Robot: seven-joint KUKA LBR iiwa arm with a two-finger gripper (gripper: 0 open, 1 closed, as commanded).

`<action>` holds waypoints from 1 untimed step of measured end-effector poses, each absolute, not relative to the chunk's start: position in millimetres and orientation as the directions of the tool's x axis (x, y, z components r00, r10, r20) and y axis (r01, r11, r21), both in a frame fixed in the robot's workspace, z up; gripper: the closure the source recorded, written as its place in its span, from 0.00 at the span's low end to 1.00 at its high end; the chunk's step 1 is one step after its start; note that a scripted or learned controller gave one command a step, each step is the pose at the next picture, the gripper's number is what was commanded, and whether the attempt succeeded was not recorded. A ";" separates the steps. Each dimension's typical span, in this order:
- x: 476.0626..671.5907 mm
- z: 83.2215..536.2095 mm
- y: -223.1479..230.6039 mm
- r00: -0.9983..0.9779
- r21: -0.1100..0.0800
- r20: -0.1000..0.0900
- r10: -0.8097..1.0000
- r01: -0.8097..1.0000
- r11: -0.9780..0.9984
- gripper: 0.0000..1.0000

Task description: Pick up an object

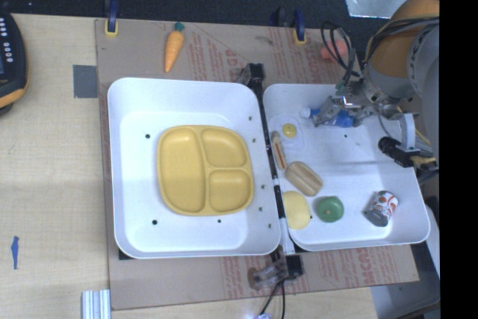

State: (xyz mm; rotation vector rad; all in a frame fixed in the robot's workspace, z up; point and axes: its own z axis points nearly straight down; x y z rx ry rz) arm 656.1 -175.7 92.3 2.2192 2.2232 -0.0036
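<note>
In the right bin [418, 235] lie six small objects, none of them between the tool's tips. The toy hot dog [278, 153] lies against the bin's left wall, its long axis running from the far side to the near side of the worktop, nearly parallel to that wall. Just beside it, toward the far side, is a small yellow round piece [289, 131], which has no clear long axis. The tan bread-like piece [303, 178] is just near of the hot dog, and its long axis goes diagonally, from far-left to near-right. Near of it sits a yellow lemon-like fruit [296, 209], close to the left wall, its longer side also going far to near. A green round fruit [328, 208] is just beside the lemon on its right. A small can with red and white print [381, 208] lies tilted on its side, well apart from the green fruit, toward the right wall.

The tool [328, 114] is low over the far part of the right bin, pointing to the left, near the yellow round piece but apart from it. I cannot tell if it is wide or narrow. The grey arm [399, 86] comes in from the right with its orange band [418, 10] above.

The left bin [123, 160] carries a yellow divided plate [205, 168], and a toy carrot [173, 48] lies on the brown board [216, 41] behind it
</note>
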 end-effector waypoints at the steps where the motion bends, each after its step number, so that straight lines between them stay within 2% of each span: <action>1: 656.3 92.4 -187.3 -0.002 -0.001 -0.002 1.000 1.000 0.002 0.00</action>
